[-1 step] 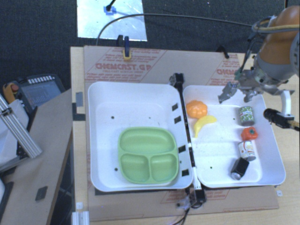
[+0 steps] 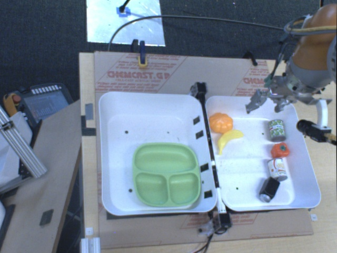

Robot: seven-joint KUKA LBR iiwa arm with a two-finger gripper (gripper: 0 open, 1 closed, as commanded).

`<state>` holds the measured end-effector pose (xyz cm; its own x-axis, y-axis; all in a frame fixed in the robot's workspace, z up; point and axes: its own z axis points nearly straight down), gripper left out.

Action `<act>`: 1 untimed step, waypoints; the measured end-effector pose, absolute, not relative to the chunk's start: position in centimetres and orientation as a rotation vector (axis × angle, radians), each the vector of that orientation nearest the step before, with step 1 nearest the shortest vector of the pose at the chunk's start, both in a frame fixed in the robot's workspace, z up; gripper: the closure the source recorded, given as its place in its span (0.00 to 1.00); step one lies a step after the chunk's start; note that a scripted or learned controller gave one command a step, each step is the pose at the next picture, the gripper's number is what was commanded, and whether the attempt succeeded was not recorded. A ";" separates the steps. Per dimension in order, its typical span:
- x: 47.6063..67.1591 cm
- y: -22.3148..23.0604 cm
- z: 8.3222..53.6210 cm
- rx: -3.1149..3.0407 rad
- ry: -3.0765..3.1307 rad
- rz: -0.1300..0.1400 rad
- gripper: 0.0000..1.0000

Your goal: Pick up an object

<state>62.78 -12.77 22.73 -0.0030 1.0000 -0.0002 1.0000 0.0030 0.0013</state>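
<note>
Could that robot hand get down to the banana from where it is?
Probably yes. The hand hangs over the right bin's far edge, and the banana lies bare beside the orange, nothing over it.

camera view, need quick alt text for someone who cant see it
A grey and orange robot arm's pincer hangs open over the far edge of the right bin, which holds an orange, banana, tomato and three small containers. The left bin holds a green divided plate.

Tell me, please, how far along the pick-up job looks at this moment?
Nothing looks done yet: the gripper hangs open over the far edge of the right bin with nothing between its fingers. The orange fruit, banana, green can and tomato lie untouched. Descent, grasp and lift remain.
</note>
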 end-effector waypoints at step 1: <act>62.4 -12.9 18.5 2.221 2.223 -0.002 0.00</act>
<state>62.40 -12.92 18.50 -0.0010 1.0000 -0.0002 1.0000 0.0010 -0.0015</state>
